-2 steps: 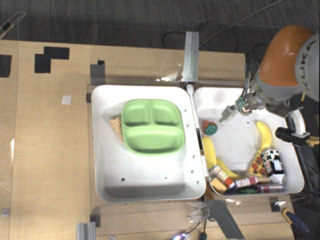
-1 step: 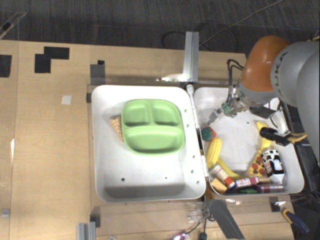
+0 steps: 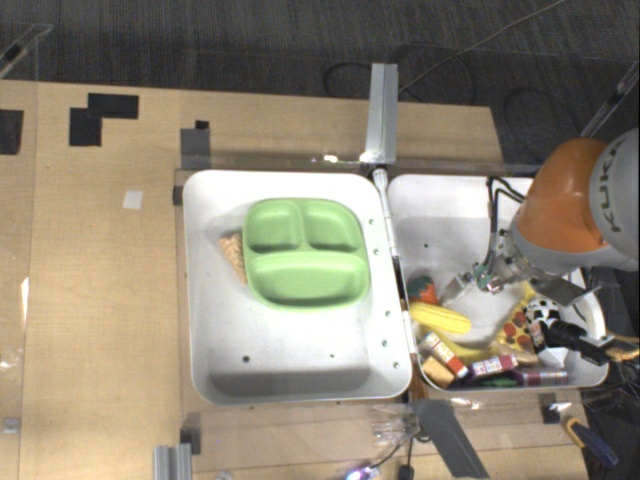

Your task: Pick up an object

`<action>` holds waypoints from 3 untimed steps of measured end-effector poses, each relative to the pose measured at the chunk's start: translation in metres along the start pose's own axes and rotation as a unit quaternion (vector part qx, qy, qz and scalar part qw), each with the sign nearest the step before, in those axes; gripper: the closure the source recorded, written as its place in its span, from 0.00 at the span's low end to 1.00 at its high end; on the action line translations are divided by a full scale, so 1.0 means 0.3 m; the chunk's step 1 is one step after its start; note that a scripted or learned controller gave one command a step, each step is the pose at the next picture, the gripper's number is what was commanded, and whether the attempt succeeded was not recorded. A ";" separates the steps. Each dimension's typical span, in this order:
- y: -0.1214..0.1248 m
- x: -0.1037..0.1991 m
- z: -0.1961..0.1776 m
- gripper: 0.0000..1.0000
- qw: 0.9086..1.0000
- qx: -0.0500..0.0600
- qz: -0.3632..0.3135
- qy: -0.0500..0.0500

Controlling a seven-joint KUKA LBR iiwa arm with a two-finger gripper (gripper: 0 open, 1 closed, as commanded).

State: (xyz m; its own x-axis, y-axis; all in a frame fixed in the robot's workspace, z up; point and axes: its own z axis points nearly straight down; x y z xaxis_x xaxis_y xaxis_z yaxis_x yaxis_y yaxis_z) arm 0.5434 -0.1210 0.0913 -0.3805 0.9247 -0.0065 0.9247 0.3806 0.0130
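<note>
My gripper [image 3: 478, 280] hangs low over the middle of the right bin [image 3: 440, 213], under the arm's orange band [image 3: 562, 208]. Just to its left lies a small orange and green toy [image 3: 427, 291]. Below it a yellow corn cob [image 3: 441, 318] rests near the bin's left wall, with a banana [image 3: 476, 348] beside it. Toward the bin's front edge lie a brown and red snack bar [image 3: 443, 356] and a dark purple bar [image 3: 515, 371]. A pizza-like toy [image 3: 516, 328] and a black-and-white toy [image 3: 541, 313] sit to the gripper's lower right.
The left bin [image 3: 215, 353] holds a green divided plate [image 3: 303, 251] with a tan cracker-like piece [image 3: 233, 255] poking out at its left side. A metal post [image 3: 381, 113] stands behind the divider between the bins. Cables trail at the right.
</note>
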 end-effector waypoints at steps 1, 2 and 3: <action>0.001 0.000 0.000 0.00 1.000 0.000 0.000 0.000; 0.008 0.009 -0.023 1.00 1.000 0.000 0.000 0.004; -0.013 -0.107 -0.218 1.00 0.997 0.006 -0.077 0.004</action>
State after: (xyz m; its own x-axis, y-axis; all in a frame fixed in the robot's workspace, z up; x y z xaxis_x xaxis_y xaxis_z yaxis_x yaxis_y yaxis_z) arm 0.5510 -0.1522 0.1567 -0.5187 0.8549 0.0011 0.8549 0.5187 0.0004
